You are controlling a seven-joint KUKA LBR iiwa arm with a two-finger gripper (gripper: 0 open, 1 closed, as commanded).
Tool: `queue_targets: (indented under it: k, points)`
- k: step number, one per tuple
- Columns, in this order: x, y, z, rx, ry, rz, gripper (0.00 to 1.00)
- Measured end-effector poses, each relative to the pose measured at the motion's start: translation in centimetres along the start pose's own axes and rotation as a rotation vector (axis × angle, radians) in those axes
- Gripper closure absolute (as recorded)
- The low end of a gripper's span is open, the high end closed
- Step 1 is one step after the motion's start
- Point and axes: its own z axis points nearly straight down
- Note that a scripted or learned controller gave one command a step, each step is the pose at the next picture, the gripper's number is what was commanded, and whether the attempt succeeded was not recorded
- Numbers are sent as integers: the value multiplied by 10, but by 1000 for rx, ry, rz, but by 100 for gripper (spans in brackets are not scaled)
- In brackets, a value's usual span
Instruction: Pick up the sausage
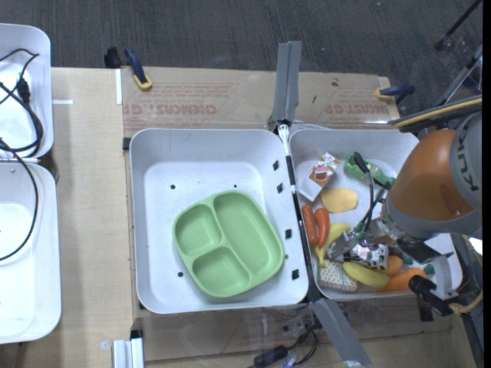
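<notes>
We see two white bins side by side in the middle of the frame. The left bin (146, 205) holds a green divided plate (228, 243), lying tilted in its lower half. The right bin (337, 135) is crowded with toy food. The sausage (310, 226), reddish and long, lies along that bin's left wall, just beside an orange pepper (323, 225). A yellow potato-like piece (339, 200) sits above them, and a banana (366, 274) lies near the bottom edge. The arm comes in from the right, and its gripper (354, 244) hangs low over the clutter right of the sausage; whether it grasps anything, we cannot tell
</notes>
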Motion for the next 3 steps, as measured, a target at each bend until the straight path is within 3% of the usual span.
queue_targets:
  k: [1, 2, 3]
  points:
    - [-13, 72, 0, 1, 0, -54, 0]
    - [-22, 122, 0, 1, -2, 218, 0]
    - [-22, 122, 0, 1, -2, 218, 0]
